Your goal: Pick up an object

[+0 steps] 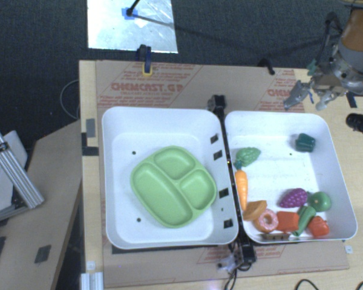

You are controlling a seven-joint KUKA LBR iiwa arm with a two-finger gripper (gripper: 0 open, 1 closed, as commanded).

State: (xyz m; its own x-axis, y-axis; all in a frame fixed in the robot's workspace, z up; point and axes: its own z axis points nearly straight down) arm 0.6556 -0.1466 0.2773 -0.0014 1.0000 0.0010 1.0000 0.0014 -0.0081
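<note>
My gripper [308, 96] hangs over the table [169, 80] at the top right, just past the far rim of the right bin [336, 162], and my fingers [294, 95] are spread apart with nothing between them. The orange band of my arm [358, 35] sits above, up near the corner.

Down in the right bin, the pickings are crowded toward the near side. A dark green pepper [305, 142] sits alone near the far right, well apart from the rest and nearest to my fingers. By the divider lies a leafy green vegetable [247, 156], with an orange carrot [242, 188] just below it, lengthwise along the bin's left wall. At the near edge there's a cluster: a pink-frosted doughnut [267, 221] touching a tan bread piece [255, 209], an orange-red block [287, 220] beside it, purple grapes [293, 197] above that, a green apple [319, 200] to the right, a long green vegetable [304, 219] slanting through, and a red pepper [318, 226] at the corner.

In the left bin [118, 162] rests a light green divided plate [172, 186], three compartments, lying flat and turned at a slant.

Beyond the table, a shiny sheet [132, 18] lies on the dark floor.
</note>
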